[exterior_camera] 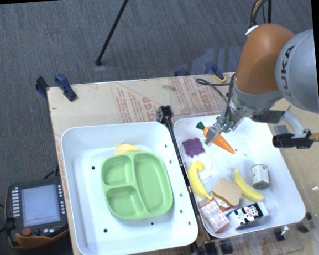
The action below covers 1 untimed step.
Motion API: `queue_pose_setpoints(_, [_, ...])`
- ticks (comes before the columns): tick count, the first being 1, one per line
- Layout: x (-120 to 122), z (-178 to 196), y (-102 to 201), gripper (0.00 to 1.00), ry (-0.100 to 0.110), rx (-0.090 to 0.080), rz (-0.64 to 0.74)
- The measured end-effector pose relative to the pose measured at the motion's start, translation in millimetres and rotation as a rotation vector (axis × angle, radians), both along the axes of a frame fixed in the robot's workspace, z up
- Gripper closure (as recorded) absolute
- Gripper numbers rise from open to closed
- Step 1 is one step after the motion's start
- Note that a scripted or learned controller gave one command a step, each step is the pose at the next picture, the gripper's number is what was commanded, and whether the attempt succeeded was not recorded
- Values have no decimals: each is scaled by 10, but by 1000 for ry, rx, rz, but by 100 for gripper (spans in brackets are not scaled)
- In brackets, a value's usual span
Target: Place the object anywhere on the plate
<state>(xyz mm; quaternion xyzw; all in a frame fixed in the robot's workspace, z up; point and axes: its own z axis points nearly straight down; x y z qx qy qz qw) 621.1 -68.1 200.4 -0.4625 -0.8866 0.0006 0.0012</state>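
You are looking at the pick stage: the hand (pixel 215 133) is working at the toy carrot (pixel 222 141) in the right bin (pixel 290 199), and nothing is lying on the green plate (pixel 137 185) in the left bin (pixel 82 225) yet. The carrot is lying right of the purple piece (pixel 193 147), well apart from the plate, with its green top pointing up and left and its orange tip pointing down and right. The hand is sitting on or just above the carrot's upper end; whether its fingers are spread or pressed onto the carrot cannot be told from this angle, so a grasp is not confirmed. The arm (pixel 265 65) is reaching in over the bin's far right corner, wrist angling down and left toward the carrot. In my judgement the next move is calling for a firm closure on the carrot, a clean lift, then a carry leftward over the divider (pixel 178 150) to the plate.
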Motion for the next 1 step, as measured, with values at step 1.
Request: queue_pose_setpoints(1, [-395,-53,679,100,-2,2,-17])
